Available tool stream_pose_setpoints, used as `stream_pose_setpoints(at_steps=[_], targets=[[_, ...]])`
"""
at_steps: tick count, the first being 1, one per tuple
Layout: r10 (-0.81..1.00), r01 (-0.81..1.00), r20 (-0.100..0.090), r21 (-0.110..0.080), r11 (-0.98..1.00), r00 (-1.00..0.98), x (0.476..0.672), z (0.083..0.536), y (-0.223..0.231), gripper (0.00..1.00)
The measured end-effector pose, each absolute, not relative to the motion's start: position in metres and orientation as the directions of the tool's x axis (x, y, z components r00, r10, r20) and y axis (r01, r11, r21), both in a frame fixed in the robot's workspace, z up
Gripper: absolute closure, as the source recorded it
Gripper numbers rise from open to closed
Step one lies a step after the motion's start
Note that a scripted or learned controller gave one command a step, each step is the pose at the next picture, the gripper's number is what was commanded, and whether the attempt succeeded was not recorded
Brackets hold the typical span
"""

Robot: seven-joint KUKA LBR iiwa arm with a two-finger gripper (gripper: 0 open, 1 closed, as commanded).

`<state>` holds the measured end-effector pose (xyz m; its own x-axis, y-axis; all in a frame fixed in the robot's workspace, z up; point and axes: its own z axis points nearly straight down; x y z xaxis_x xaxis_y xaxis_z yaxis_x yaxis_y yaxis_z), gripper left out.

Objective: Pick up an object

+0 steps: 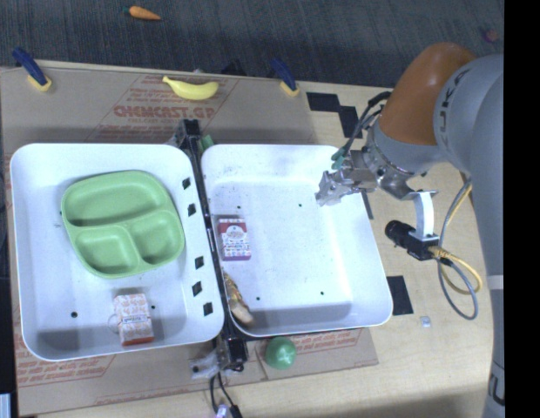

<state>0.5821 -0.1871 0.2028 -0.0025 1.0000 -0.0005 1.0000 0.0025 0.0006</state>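
My gripper point(331, 190) hangs over the right edge of the right bin point(296, 294), below the orange band of the arm. Nothing shows between its tips. A small red packet point(232, 238) lies flat at the left side of the right bin, well to the left of the gripper. A tan, brownish item point(236, 301) rests in that bin's front left corner. In the left bin point(35, 259) sit a green divided tray point(122, 222) and a small red and white box point(132, 318).
A yellow banana point(192, 86) lies on the cardboard behind the bins. A green ball point(280, 352) sits on the cardboard in front of the right bin. Blue clamps point(32, 69) hold the cardboard's back edge. An orange item point(145, 12) lies on the dark floor.
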Motion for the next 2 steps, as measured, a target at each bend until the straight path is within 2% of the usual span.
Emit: stream_pose_setpoints(at_steps=[1,2], targets=[[1.0,1.0,0.0,-0.002,0.003,-0.003,0.582,0.202,-0.187,0.0],[1.0,1.0,0.001,-0.002,0.006,-0.006,0.652,0.169,-0.21,0.0]])
